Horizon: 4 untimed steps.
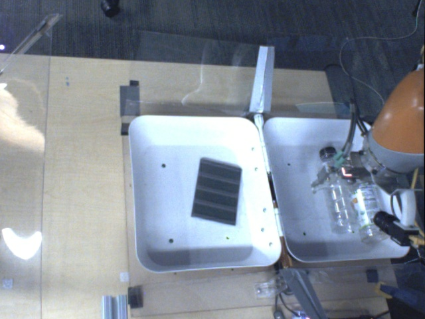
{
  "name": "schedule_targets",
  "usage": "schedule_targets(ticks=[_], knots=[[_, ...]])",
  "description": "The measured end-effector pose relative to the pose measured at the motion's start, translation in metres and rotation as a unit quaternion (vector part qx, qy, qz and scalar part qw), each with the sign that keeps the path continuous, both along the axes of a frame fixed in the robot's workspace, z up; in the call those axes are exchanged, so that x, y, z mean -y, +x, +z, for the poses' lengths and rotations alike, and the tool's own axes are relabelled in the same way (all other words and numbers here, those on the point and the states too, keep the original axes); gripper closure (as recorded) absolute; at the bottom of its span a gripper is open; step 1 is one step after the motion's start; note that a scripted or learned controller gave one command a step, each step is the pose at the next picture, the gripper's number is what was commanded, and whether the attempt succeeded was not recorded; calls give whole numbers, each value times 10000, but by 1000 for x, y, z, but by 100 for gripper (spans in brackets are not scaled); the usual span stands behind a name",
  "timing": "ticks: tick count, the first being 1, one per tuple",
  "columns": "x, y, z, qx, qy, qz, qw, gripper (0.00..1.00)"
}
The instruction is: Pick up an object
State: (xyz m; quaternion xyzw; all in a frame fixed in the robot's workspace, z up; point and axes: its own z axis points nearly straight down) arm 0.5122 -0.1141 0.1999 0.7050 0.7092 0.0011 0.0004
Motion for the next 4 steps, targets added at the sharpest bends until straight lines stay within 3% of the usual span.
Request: schedule_targets(ticks=[1,2,3,4], knots=[[91,-6,-35,10,-10,1091,9940,0],[91,-4,-23,43,-20,1099,9939,100],[91,-4,-23,42,-20,1101,9939,0],[92,-23,47,27,-18,144,9999,0]])
